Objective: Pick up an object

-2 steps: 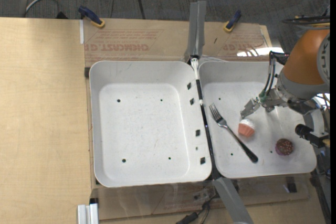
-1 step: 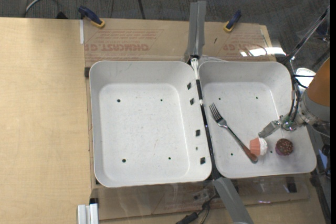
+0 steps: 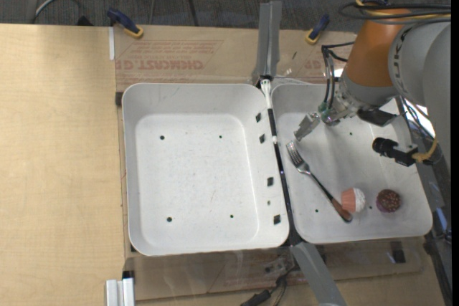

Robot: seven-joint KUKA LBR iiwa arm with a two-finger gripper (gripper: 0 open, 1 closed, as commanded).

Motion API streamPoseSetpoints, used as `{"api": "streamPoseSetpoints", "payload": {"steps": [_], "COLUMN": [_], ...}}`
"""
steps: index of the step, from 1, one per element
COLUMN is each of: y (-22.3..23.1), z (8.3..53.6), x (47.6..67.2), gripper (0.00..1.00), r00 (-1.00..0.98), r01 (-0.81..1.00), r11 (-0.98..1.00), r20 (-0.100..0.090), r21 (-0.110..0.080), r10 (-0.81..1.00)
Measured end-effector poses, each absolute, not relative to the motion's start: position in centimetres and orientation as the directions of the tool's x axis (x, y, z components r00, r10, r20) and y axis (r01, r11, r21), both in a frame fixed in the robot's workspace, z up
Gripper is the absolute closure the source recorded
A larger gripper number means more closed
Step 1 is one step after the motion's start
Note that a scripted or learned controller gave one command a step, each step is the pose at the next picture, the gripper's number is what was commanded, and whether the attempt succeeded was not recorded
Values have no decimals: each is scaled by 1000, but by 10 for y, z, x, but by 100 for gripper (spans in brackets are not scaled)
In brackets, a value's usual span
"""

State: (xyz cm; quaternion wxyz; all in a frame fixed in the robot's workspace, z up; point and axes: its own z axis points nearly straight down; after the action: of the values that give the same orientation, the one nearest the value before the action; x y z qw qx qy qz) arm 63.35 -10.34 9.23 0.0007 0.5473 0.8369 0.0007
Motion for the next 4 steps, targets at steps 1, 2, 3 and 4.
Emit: {"api": "streamPoseSetpoints", "payload": {"steps": [1,2,3,4], "y": [-101,-166,-117,-192], "z": [92,98,92,92], "x": [572,497,570,659], "gripper": [0,0,0,0], "r00": [-392,-296,-105,-272], "r01": [920,955,994,962], "r11": [392,296,105,272], "r20": [0,-1,0,-2], "r21": [0,-1,-1,1], "r10": [920,955,994,962]}}
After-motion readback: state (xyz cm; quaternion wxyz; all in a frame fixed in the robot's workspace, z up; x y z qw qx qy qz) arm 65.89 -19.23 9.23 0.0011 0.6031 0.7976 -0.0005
